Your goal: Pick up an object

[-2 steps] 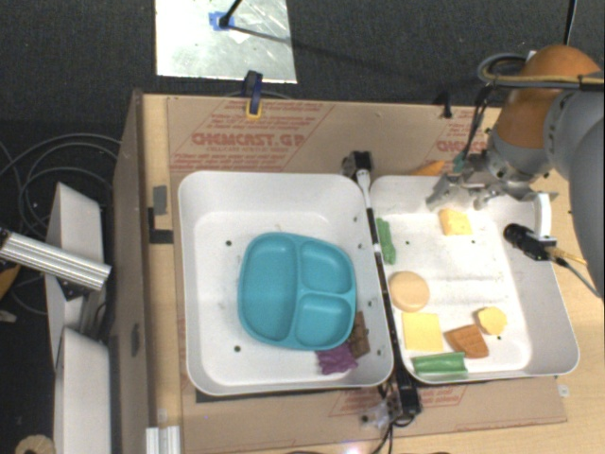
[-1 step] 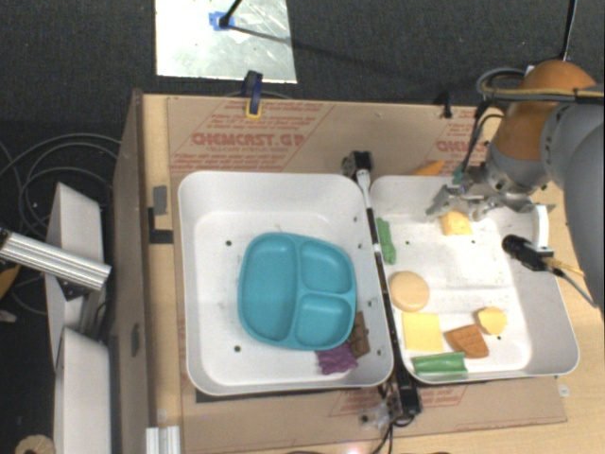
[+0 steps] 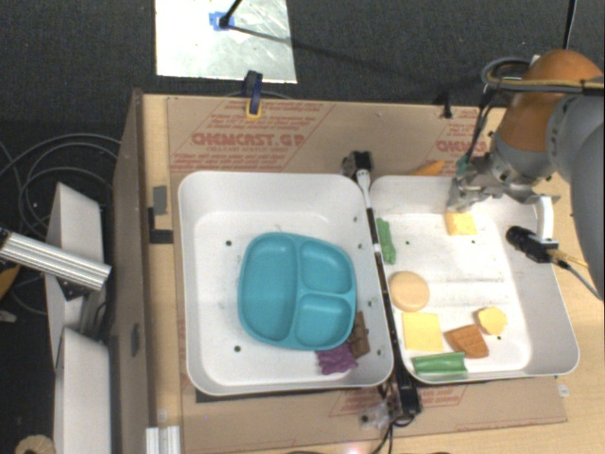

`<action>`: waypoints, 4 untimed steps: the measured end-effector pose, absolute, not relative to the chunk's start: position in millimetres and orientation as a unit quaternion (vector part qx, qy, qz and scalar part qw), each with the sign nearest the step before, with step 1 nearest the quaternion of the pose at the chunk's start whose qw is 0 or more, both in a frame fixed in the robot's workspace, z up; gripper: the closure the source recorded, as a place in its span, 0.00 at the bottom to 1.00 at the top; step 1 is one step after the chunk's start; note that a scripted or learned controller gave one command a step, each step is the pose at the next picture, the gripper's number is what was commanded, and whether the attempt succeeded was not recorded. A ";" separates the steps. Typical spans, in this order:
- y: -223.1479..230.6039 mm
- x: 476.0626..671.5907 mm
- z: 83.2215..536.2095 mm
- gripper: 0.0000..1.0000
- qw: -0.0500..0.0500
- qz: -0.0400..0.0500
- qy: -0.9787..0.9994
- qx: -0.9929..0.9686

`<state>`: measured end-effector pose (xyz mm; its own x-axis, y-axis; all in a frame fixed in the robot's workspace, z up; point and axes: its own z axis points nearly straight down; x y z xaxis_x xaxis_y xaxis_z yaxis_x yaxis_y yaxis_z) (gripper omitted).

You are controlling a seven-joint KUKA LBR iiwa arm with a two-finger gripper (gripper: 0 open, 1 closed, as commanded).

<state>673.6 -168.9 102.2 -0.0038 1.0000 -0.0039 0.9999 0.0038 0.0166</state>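
- End effector (image 3: pixel 463 197) at far edge of right bin (image 3: pixel 544 291), finger state can't tell.
- Small yellow block (image 3: pixel 461 223) lies in that bin, just below end effector, touching or nearly.

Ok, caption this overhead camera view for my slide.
Grey arm's end effector poised over a small yellow block in the right white bin; blue divided plastic tray left.

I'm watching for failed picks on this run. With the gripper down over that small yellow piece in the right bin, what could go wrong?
1. The yellow block lies near the right bin's far wall, so the gripper may knock the rim.
2. The block is small and could slip aside.
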 end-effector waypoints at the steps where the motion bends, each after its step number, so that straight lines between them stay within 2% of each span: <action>1: -169.0 672.2 100.0 0.00 0.006 0.003 0.708 0.706; 2: -169.8 669.0 84.8 0.00 0.001 0.000 0.708 0.706; 3: -169.8 673.5 102.2 1.00 0.007 0.004 0.708 0.706; 4: -169.9 672.1 99.9 0.00 0.006 0.003 0.708 0.706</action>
